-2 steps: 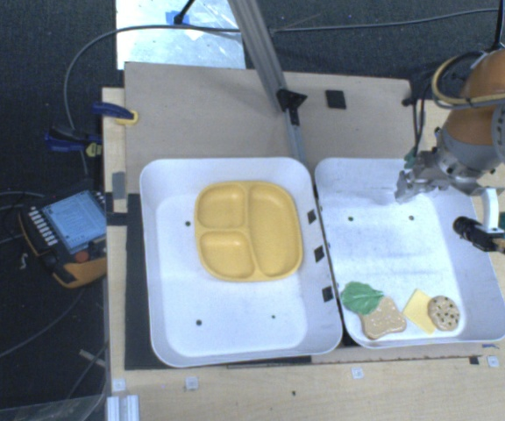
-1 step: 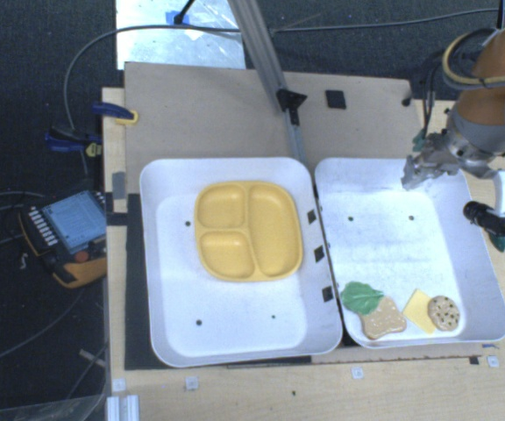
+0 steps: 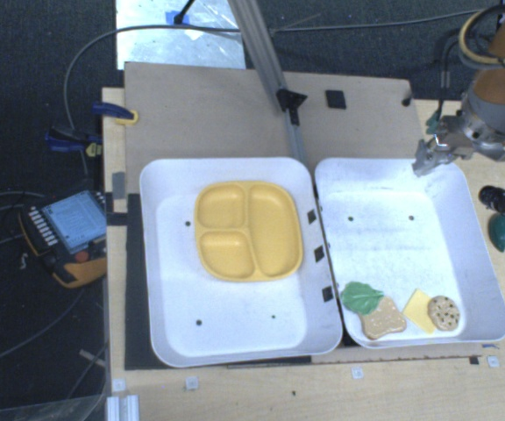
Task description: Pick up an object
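- gripper (image 3: 428,158) hovers over the right bin's (image 3: 384,235) far right corner; whether it is spread or closed, I cannot tell
- green leaf (image 3: 360,297), toast (image 3: 383,320), cheese (image 3: 419,310), cookie (image 3: 444,312) lie along the near edge
- yellow divided plate (image 3: 247,231) in the left bin (image 3: 174,323); no readable writing

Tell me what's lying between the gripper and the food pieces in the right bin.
Nothing: the camera view shows bare white bin floor between the gripper at the far rim and the lettuce, toast, cheese and cookie.

two white bins (image 3: 235,340), one yellow tray (image 3: 248,231), four toy foods (image 3: 382,319)
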`<state>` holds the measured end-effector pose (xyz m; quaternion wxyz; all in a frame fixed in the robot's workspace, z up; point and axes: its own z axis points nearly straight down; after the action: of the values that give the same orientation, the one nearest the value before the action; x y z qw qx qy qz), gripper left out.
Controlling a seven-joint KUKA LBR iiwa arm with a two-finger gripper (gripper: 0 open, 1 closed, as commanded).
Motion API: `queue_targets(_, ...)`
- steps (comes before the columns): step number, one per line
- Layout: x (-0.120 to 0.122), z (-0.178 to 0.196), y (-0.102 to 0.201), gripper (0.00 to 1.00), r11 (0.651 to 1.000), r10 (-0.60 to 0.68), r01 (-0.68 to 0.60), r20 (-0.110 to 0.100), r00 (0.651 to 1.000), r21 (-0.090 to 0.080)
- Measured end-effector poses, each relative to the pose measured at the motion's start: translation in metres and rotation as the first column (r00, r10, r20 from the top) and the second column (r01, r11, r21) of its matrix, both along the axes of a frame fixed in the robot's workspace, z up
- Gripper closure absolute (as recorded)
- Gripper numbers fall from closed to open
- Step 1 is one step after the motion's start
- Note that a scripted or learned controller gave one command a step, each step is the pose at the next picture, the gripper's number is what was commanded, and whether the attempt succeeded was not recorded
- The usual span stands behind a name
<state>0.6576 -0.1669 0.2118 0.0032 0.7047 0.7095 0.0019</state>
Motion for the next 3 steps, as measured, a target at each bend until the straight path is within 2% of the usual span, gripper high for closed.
queue_targets(2,-0.003,-0.006,0.121,1.0,1.0,0.004,-0.004,-0.006,1.0,0.004)
queue_targets(3,-0.008,0.011,0.174,1.0,1.0,0.004,-0.004,-0.004,1.0,0.004)
